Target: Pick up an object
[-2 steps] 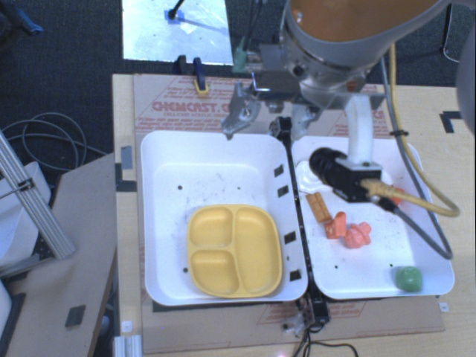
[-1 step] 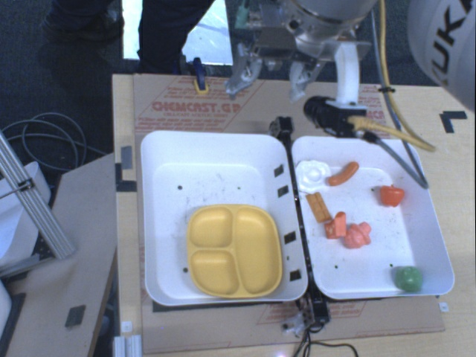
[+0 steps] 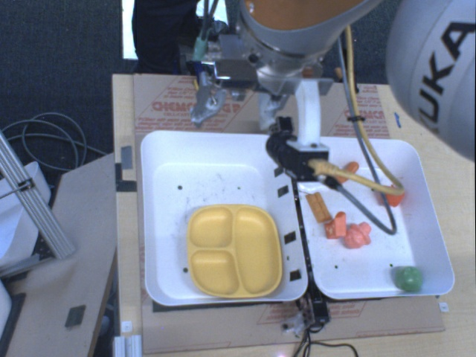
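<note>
A KUKA arm's gripper [image 3: 236,110] hangs behind the left bin [image 3: 160,199], which holds a yellow divided plate [image 3: 234,249]; whether its jaws are spread cannot be told.

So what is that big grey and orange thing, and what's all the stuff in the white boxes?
That big thing is a robot arm. The camera hangs above the bench and looks down at a slant, so the arm looms large at the top. At its end sits a pincer, its metal grabbing hand, up behind the back edge of the left bin. I can see nothing between its fingers. In the left bin lies a yellow plate with three sections. The right bin has small toys: an orange stick, a red-orange lump, a green ball in the near corner, and more orange bits under the yellow cable.
</note>
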`<action>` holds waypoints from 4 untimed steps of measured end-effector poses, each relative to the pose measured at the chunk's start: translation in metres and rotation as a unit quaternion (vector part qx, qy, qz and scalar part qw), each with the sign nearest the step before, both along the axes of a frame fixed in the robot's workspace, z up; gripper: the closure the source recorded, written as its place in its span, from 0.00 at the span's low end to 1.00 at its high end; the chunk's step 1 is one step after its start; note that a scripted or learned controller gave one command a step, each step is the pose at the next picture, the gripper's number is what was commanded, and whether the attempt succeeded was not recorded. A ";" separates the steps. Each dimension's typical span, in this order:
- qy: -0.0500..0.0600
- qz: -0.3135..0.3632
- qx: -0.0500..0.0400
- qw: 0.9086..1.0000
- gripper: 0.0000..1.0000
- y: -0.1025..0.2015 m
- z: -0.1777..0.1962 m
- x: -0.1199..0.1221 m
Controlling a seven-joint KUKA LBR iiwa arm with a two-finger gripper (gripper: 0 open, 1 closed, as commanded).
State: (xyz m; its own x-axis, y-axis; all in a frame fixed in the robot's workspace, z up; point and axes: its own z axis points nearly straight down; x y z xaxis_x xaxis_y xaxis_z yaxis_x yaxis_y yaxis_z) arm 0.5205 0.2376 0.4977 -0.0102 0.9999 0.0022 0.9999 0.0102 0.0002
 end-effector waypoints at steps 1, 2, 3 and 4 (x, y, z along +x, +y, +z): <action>0.000 -0.004 -0.001 1.000 0.00 -0.003 -0.013 0.006; -0.004 -0.005 0.001 1.000 0.00 -0.004 0.040 0.064; -0.003 -0.006 -0.001 1.000 0.00 -0.005 0.036 0.151; -0.002 -0.004 0.000 1.000 1.00 -0.003 0.049 0.148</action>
State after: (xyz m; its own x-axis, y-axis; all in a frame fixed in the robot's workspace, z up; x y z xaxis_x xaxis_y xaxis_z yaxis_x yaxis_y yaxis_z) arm 0.6683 0.2344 0.5466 -0.0024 1.0000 0.0025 1.0000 0.0024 0.0047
